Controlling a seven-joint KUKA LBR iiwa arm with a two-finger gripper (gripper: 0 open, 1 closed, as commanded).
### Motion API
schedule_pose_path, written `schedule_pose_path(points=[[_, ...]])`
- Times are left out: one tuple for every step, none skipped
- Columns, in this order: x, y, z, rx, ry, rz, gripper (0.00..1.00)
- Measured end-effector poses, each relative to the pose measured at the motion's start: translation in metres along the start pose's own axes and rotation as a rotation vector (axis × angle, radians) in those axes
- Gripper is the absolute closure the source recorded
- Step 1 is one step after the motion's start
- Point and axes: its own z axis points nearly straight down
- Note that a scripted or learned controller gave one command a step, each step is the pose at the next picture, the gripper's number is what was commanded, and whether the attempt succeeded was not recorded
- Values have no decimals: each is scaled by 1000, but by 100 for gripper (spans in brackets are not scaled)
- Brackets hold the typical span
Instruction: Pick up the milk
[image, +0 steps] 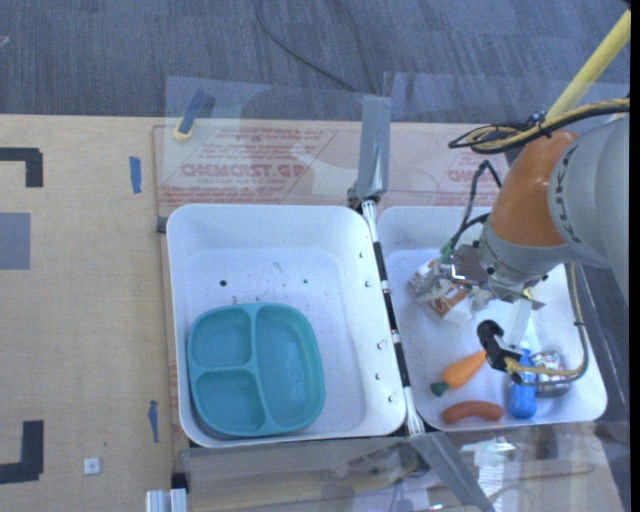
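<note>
Well, two white bins sit side by side on the table (80, 300). The left bin (200, 230) fills the middle of the frame, and the right bin (400, 225) is next to it on the right side. A teal plate (255, 370) with three parts lies flat in the lower left of the left bin.

The arm (590, 190) comes in from the right edge of the frame. It is grey with an orange band (530, 195), and it bends down over the right bin. The gripper (445, 288) is down low in the upper middle of the right bin, near the bin's left wall. It looks shiny and jumbled from up here, and I cannot tell whether it is clenched or released.

The milk (520, 400), a small blue thing, sits in the lower right corner of the right bin, well apart from the gripper. A small shiny grey thing (548, 362) is close to it, up and to the right. An orange carrot (464, 370) with a green end lies tilted to the left of the milk. Below the carrot, a red-brown sausage (472, 411) lies along the bin's bottom edge, just left of the milk. The carrot and the sausage are near each other but apart.

At the top of the frame, behind the bins, a clear sheet (250, 165) with red letters lies flat. A bit of blue tape (134, 175) is stuck on the table at the upper left.
</note>
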Motion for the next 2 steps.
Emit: schedule_pose_path(points=[[0, 0, 0, 0, 0, 0, 0], [-1, 1, -10, -2, 0, 2, 100]])
